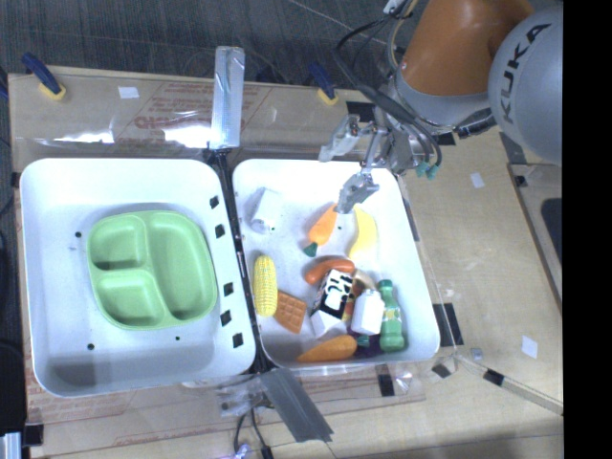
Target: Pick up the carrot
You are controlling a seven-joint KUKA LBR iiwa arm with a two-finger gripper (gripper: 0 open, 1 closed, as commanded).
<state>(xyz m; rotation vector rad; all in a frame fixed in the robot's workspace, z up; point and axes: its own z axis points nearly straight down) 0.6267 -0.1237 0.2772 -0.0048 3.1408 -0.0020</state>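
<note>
Reaching cleanly means dropping straight onto the small orange plastic carrot [323, 226], which lies in the right shallow white bin [256, 328] just beside the yellow banana [363, 233]. The left white bin [48, 256] holds a pale green divided plate [151, 268]. The right one also holds a yellow corn cob [265, 286]. The two-finger gripper [356, 194] hovers narrow, holding nothing, just above the carrot's upper end.

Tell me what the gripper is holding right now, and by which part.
Nothing that can be seen. The gripper hangs just above the carrot at its upper end in the right bin, but no object shows between its tips.
</note>
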